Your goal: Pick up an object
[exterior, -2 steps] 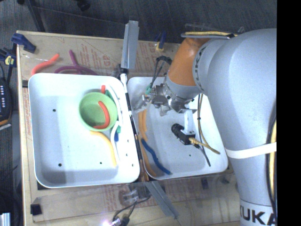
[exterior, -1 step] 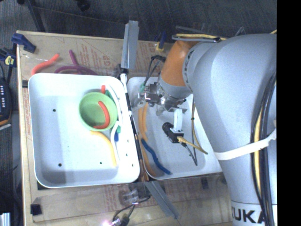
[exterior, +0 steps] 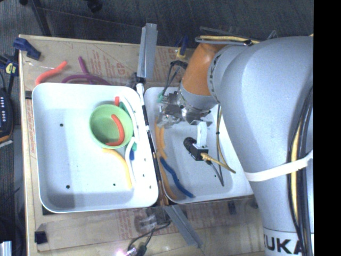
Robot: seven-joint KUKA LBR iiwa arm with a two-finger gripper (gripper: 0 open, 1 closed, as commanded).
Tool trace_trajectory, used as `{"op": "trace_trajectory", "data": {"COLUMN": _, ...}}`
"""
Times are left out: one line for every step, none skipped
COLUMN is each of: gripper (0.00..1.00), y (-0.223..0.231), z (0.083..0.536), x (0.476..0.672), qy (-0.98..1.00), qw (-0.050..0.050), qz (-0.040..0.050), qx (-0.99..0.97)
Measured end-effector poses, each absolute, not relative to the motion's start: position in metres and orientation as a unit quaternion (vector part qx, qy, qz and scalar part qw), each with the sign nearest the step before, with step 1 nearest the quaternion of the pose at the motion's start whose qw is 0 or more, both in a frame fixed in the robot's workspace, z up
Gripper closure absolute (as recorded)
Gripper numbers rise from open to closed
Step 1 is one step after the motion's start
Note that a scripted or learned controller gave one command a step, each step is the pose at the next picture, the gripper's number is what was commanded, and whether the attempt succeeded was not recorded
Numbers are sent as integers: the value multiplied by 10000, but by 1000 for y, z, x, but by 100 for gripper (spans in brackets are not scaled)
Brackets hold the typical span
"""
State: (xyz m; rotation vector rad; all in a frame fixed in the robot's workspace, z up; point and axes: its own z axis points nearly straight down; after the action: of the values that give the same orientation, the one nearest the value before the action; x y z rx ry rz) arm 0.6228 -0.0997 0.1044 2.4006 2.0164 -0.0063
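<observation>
A blue strip (exterior: 174, 179) is lying in the near left corner of the right bin (exterior: 210, 181), beside an orange strip (exterior: 159, 141) along the left wall. Farther back, the gripper (exterior: 169, 112) is hanging above the orange strip's far end; whether it is open cannot be told.

Green bowl (exterior: 110, 125): upright, in view-left bin (exterior: 64, 164), close to its right wall. Red-orange curved strip (exterior: 115, 129) lies inside bowl. Yellow strip (exterior: 124, 167) curves over bin floor from bowl's near rim. Small teal piece (exterior: 132, 149) just beside bowl. Blue strip (exterior: 173, 178) lies flat in view-right bin (exterior: 208, 177), near left wall.
</observation>
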Motion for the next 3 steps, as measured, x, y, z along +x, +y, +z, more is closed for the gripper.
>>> {"op": "trace_trajectory", "data": {"gripper": 100, "y": -176, "z": 221, "x": 612, "qy": 6345, "qw": -8, "qz": -2, "qx": 7729}}
{"op": "trace_trajectory", "data": {"gripper": 0, "y": -175, "z": 221, "x": 612, "qy": 6349, "qw": -12, "qz": -3, "qx": 7726}}
{"op": "trace_trajectory", "data": {"gripper": 0, "y": -110, "z": 91, "x": 631, "qy": 5925, "qw": -9, "qz": -8, "qx": 8056}}
